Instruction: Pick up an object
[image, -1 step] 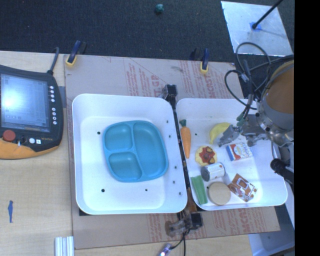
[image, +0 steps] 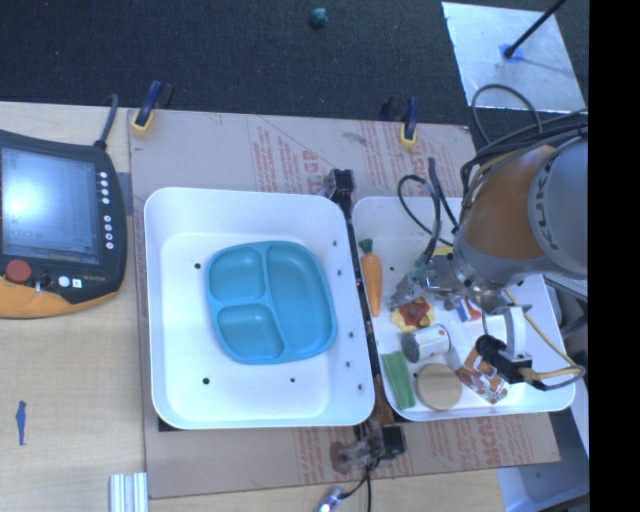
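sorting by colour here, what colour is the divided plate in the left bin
Light blue. The three-compartment plastic plate shows best in the camera view.

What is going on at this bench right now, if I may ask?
A grey and orange robot arm reaches over the right bin, which holds a carrot, a white cup, a tan disc and other small things. Nothing can be seen held yet. The left bin holds a blue divided plate.
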